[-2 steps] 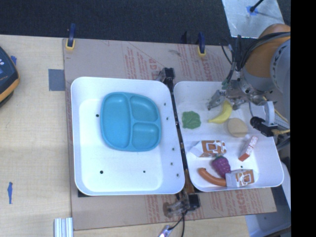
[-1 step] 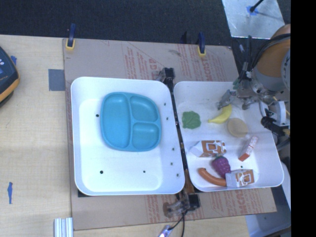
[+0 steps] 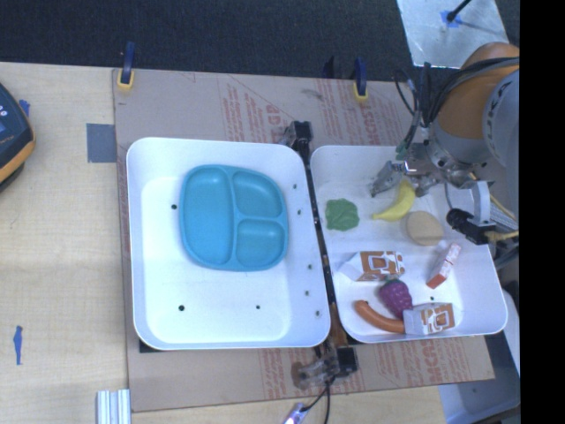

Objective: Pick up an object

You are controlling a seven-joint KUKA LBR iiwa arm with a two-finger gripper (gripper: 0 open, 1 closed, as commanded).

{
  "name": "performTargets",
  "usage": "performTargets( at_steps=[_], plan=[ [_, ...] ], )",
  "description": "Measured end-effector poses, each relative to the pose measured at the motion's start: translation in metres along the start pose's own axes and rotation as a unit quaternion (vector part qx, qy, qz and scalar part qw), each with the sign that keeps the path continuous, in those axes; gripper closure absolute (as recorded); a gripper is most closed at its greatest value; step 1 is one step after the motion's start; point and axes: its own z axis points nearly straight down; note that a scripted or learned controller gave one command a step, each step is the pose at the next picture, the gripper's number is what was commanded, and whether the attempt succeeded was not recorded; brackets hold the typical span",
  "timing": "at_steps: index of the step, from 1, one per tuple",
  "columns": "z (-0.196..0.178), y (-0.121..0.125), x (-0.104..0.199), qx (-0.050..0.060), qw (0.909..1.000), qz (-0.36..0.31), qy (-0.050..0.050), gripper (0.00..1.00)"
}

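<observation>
Camera view, bench inventory, two white bins sitting side by side.

Left bin (image 3: pixel 150 316): holding one blue divided plate (image 3: pixel 234 216), three compartments, lying flat toward the far half.

Right bin (image 3: pixel 494 312): holding the loose objects.
- Green leafy piece (image 3: pixel 342 214), lying near the left wall.
- Yellow banana (image 3: pixel 397 203), lying just right of the green piece, its upper end sitting at the gripper.
- Beige rounded piece (image 3: pixel 425 228), resting just below the banana's right side.
- Small carton (image 3: pixel 382 264) with orange print, lying mid-bin.
- Red and white tube (image 3: pixel 444 266), lying tilted toward the right wall.
- Purple grape cluster (image 3: pixel 395 295), sitting below the carton.
- Orange-red sausage (image 3: pixel 380 317), lying along the near wall.
- Second small carton (image 3: pixel 430 318), touching the sausage's right end.

Gripper (image 3: pixel 402 177): reaching in from the right, hanging over the far part of the right bin, directly above the banana's upper end. Finger spacing is not showing clearly; cannot tell whether apart or together.
</observation>
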Motion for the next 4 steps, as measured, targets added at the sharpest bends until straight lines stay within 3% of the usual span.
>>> performTargets(
  at_steps=[1,2,3,4],
  plan=[
    [0.000,0.000,-0.037,-0.001,1.0000,0.002,0.000,0.00],
    [0.000,0.000,-0.005,0.000,1.0000,0.000,0.000,0.00],
    [0.000,0.000,-0.038,-0.001,1.0000,0.002,0.000,0.00],
    [0.000,0.000,-0.004,0.001,1.0000,0.000,0.000,0.00]
  ],
)
